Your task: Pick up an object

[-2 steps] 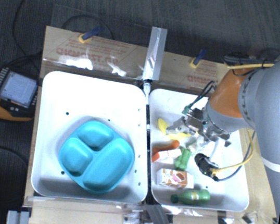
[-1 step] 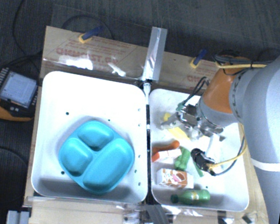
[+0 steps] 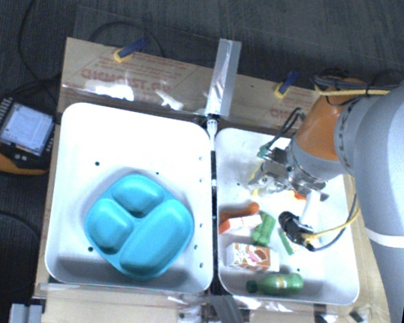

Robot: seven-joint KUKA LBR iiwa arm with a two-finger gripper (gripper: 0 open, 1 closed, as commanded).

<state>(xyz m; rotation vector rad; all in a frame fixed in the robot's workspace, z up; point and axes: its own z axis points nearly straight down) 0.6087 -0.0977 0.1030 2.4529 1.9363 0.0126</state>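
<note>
Hanging over the rear half of the right-hand white bin (image 3: 346,282), the grey arm (image 3: 394,149) with its orange band carries the jaws low above the bin floor; whether they are parted or closed cannot be told, and nothing is seen held between them.

Just in front of them lie the loose things. An orange-red carrot-shaped toy (image 3: 239,214) lies slantwise near the dividing wall, smooth and plastic-looking. A stubby green piece (image 3: 264,228) touches its right end, and a thinner green strip (image 3: 285,243) lies just beside that. Nearer the front sits a small flat carton (image 3: 253,258), pale with a reddish printed picture; its writing is too small to read. A glossy green bottle (image 3: 275,283) lies on its side by the front wall.

The left-hand bin (image 3: 83,146) holds a turquoise three-section plate (image 3: 140,223), rounded and matte. Behind the bins, the brown desk (image 3: 81,62) shows red lettering under clear film, unreadable. A handheld screen pad (image 3: 18,132) rests on the dark carpet (image 3: 28,8).
</note>
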